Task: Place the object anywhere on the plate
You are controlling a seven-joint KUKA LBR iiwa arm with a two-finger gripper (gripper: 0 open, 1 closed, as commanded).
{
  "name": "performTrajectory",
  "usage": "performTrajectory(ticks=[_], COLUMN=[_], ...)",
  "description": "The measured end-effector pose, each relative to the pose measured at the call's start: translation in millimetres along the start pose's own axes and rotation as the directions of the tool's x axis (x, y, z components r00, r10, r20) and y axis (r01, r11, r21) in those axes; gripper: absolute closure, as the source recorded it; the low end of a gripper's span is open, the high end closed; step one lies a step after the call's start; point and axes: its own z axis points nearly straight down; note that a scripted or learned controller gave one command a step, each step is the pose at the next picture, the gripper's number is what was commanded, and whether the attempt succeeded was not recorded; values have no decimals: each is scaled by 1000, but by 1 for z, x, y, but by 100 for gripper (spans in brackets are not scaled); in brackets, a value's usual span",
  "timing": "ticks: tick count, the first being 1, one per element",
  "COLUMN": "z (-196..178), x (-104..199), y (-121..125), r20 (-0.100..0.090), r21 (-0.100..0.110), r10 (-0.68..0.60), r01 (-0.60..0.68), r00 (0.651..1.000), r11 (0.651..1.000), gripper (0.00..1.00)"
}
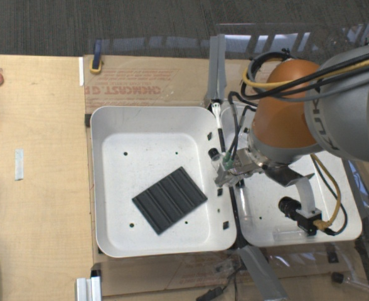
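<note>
My arm (pixel 335 105) reaches in from the right, its orange band (pixel 285 99) above the wrist; the hand (pixel 233 171) hangs low, pointing down, dark cables looping around it.

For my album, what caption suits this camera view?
Grey-and-orange arm over right bin; ribbed dark plate in left bin.
</note>
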Motion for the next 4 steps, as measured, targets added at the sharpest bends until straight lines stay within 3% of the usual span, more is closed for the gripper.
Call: performTrajectory(ticks=[1, 2, 3, 4], z=[-19, -140, -34, -107], x=[47, 74, 117, 97], y=[85, 33, 106, 114], r20=[2, 2, 2, 5], r21=[-1, -1, -1, -3], r10=[-23, -206, -436, -769], r01=[23, 206, 436, 769], r00=[1000, 979, 900, 639], r11=[1000, 979, 900, 639], gripper=[100, 100, 100, 100])
